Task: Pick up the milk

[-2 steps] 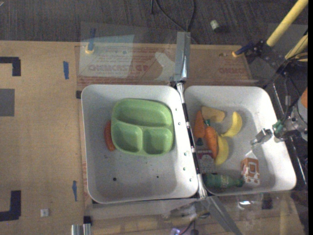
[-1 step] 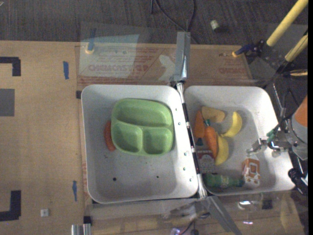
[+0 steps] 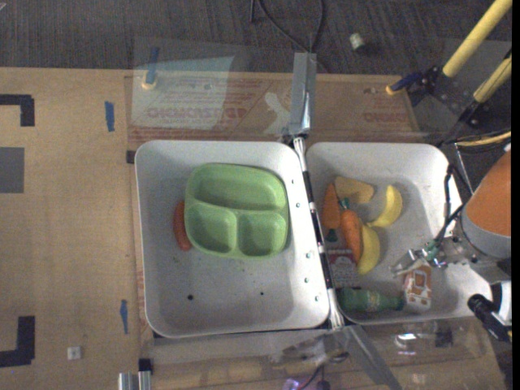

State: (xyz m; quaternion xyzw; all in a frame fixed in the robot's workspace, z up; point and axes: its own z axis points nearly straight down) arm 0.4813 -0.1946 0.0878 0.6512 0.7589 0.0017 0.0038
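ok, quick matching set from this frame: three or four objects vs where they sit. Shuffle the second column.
Things:
1. green divided plate
2. green bottle
3. carrot
4. milk carton

Places:
A. right bin, front edge, lying on its side
B. left bin, toward the back
C. right bin, just under the end effector
D. right bin, between the bananas and the divider

Pairs: 1-B, 2-A, 3-D, 4-C

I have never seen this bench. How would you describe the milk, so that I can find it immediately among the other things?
Look at the right bin, the one beside the arm. Near its lower right corner, just below the gripper, lies the milk, a small carton, white with orange print. Its neighbours are yellow bananas, an orange carrot and a green bottle; it alone is a pale box.
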